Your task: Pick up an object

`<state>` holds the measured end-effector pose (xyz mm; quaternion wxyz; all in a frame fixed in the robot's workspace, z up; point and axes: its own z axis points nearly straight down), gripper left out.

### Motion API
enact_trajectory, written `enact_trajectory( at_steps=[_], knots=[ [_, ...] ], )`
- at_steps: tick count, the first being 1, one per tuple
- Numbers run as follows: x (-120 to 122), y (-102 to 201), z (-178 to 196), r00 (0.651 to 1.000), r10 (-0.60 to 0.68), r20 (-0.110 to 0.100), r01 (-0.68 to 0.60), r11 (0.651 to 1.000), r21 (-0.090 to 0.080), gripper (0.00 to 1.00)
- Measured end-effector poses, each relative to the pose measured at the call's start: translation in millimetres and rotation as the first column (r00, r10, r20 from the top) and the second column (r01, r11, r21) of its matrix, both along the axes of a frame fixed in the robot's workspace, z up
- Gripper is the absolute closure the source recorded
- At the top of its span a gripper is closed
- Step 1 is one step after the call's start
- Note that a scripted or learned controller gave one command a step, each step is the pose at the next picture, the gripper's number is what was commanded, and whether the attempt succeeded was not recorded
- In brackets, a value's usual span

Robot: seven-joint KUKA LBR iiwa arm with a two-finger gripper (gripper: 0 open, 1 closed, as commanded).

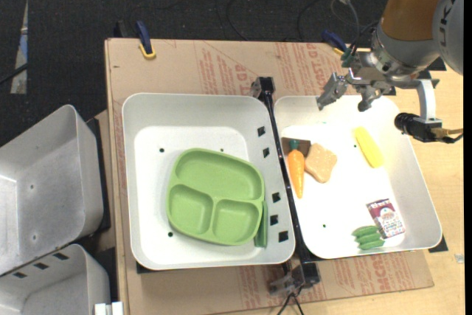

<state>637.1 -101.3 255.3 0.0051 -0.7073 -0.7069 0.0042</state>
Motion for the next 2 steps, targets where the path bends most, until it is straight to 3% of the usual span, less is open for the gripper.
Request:
enact_trajectory(
  at_steps=[1,2],
  knots=[
    [2.0,0.3,8.3,1.000,0.002,0.013,-0.002,1.000,-0.001,0.00],
    [3.9,3.5,-33.4,1.000,0.001,0.012,-0.001,1.000,-0.002,0.00]
  ],
)
